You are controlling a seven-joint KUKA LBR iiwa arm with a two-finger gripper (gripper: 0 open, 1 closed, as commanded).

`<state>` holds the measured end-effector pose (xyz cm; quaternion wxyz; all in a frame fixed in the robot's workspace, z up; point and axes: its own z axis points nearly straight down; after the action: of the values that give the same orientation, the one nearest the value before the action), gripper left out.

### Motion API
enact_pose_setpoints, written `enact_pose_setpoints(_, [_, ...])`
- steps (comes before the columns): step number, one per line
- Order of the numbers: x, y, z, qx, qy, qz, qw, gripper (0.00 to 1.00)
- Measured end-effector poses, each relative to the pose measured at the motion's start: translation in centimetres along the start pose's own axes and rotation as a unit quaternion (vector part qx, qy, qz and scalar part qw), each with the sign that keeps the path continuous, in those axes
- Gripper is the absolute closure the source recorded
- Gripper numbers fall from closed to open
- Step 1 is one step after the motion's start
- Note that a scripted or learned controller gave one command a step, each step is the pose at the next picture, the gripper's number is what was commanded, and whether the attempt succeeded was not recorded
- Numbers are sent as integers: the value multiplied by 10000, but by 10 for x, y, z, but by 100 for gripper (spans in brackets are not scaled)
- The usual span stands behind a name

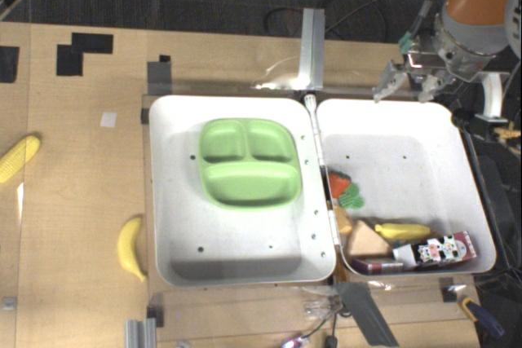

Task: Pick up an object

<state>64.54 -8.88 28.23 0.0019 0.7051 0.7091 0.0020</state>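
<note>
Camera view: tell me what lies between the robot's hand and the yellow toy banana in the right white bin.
Bare white bin floor separates the hand, up at the bin's far edge, from the yellow toy banana among the clutter along the near wall.

You see even, bright overhead light; the white bins (408, 167) glare slightly, soft shadows pool toward 6 o'clock, and detail stays mildly soft.

Matt green plastic tray (248, 161) in smooth white bin (167, 175) on pale wood bench (73, 175)
</note>
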Motion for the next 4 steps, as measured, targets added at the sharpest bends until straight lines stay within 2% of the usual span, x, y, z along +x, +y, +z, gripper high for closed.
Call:
enact_pose_setpoints(1, [39, -20, -15, 0, 5, 225, 9997, 0])
enact_pose_setpoints(2, [-10, -78, 120, 12, 1, -558, 9984, 0])
enact_pose_setpoints(3, [-4, -59, 191, -57, -16, -760, 9971, 0])
enact_pose_setpoints(4, [-74, -14, 193, -29, -20, -728, 9973, 0])
